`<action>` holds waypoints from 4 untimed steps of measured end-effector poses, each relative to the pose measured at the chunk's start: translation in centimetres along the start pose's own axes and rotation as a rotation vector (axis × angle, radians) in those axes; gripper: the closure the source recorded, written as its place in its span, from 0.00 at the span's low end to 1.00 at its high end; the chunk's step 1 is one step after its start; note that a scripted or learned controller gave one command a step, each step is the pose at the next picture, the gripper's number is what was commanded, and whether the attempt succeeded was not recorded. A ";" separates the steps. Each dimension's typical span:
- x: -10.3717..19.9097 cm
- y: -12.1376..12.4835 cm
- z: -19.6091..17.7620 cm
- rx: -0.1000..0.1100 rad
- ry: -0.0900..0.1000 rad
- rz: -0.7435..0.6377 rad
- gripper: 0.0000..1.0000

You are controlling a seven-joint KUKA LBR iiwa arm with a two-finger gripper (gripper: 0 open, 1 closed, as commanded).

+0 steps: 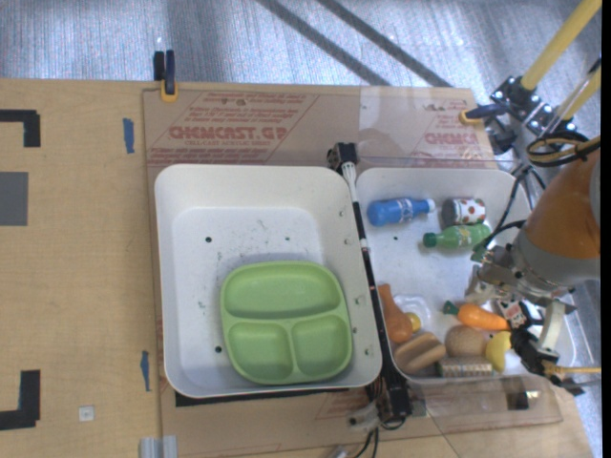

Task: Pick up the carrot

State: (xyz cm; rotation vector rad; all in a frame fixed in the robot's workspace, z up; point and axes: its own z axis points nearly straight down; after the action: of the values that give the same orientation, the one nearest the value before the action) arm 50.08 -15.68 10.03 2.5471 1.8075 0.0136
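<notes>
Landmark: the carrot (480,317), orange with a green tip, lying in the right-hand bin (410,184) near its lower right part, long axis roughly left to right.

Pincer (501,289) just above and right of the carrot, hanging over its orange end; whether it touches the carrot cannot be told, and whether it is open or closed cannot be told either (the wrist hardware hides the tips). The carrot is not visibly gripped.

Just below the carrot: a tan potato-like piece (465,341) and, to its right, a yellow piece (497,350). Lower left of the carrot: a brown bread-like roll (419,353) and an orange bottle (394,317).

Above the carrot: a green bottle (458,238); further up and left, a blue bottle (399,210); a small can (465,210) beside it.

Well left of the carrot, the left bin (181,256) holds a green divided plate (284,322). Both bins sit on the table (76,284).
</notes>
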 end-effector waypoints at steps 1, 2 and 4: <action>0.1 -0.1 0.1 0.004 0.002 -0.001 0.00; -1.9 -1.0 1.0 0.016 0.021 -0.307 0.00; -2.6 -0.5 -0.1 -0.011 -0.003 -0.924 1.00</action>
State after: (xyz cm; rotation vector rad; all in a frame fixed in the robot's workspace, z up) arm 48.75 -17.94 10.17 1.4681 2.7429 0.0049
